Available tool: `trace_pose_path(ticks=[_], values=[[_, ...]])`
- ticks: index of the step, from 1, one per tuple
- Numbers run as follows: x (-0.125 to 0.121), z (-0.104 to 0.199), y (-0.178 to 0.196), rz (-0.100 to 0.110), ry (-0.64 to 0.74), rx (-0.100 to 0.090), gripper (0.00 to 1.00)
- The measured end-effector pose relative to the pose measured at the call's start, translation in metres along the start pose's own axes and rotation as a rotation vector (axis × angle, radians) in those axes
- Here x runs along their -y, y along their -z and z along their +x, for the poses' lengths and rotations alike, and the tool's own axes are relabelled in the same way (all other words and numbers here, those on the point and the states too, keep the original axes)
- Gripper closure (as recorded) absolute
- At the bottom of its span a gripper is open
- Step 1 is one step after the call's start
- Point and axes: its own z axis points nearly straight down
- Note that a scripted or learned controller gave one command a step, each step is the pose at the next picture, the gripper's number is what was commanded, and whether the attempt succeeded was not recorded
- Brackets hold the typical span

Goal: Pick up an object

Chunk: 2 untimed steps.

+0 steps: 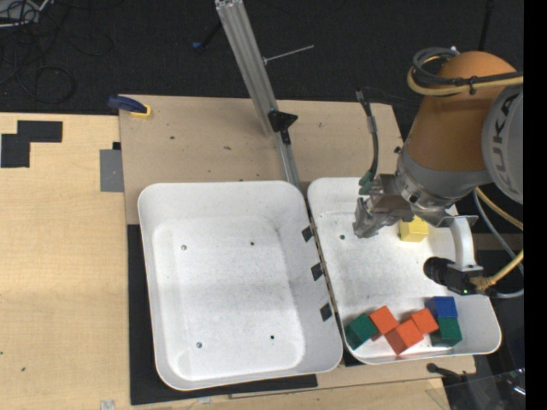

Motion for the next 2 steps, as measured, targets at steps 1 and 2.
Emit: trace_pose_path(ticks=[1,2], values=[[-0.006,0.058,-0.014,0.003,0.000,0.000,1.00],[0.005,0.106,-0.020,0.002,-0.001,0.001,1.00]])
